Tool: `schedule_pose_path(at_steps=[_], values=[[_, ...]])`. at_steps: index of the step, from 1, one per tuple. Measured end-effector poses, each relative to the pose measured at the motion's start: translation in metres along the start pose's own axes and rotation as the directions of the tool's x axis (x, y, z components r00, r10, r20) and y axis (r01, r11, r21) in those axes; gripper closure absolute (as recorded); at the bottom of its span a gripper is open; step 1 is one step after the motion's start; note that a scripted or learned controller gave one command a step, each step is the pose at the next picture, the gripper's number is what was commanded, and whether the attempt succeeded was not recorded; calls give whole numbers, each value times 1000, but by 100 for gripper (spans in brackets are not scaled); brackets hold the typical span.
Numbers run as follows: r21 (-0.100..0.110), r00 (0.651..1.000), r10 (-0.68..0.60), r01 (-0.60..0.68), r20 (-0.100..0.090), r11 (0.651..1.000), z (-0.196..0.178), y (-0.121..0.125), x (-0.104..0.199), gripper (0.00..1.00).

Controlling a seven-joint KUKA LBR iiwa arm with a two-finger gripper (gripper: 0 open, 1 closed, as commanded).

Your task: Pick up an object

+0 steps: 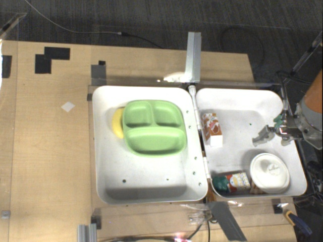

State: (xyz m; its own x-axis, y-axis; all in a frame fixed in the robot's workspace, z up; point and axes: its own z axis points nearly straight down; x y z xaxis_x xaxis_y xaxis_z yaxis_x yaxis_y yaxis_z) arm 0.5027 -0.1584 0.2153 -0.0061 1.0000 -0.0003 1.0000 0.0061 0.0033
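right bin point(237, 102), hand point(266, 133) above it, nothing held

- No text, brand or number can be read anywhere on the counter point(50, 150) or in the bins.
- The small carton point(211, 127), at about nine o'clock in the right bin point(237, 110), carries red, brown and white printing, too small and blurred to make out any letters.
- The lying bottle point(232, 182), at about seven o'clock in the same bin, has a red and yellow label; no words on it are legible.
- The black rectangular marks point(50, 58) at about eleven o'clock on the counter are plain shapes with no writing.
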Motion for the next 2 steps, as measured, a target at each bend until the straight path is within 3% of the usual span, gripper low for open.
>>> schedule_pose_path(at_steps=[1,2], values=[[-11,997,-78,78,2,997,126,4,35,0],[-3,919,-395,395,2,919,32,31,23,0]])
